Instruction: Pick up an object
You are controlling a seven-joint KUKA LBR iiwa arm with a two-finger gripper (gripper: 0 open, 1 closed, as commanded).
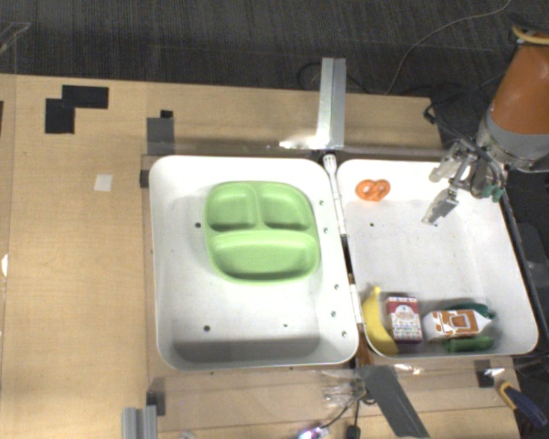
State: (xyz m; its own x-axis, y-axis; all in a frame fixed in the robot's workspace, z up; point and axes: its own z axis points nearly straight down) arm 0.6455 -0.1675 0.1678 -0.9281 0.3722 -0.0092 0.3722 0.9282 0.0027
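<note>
So the arm (531, 90) is reaching in from the upper right of the frame, and the gripper (446, 199) is hanging over the upper right part of the right bin (457, 263). Its fingers are sitting apart with nothing between them. A small orange pretzel (373, 190) is lying near the bin's upper left corner, well apart from the gripper. Along the bottom edge a banana (375, 323), a little carton (402, 318), an orange-and-white box (455, 322) and something green (467, 343) are crowding together. The left bin (174, 245) is holding a green tray (260, 230).
</note>
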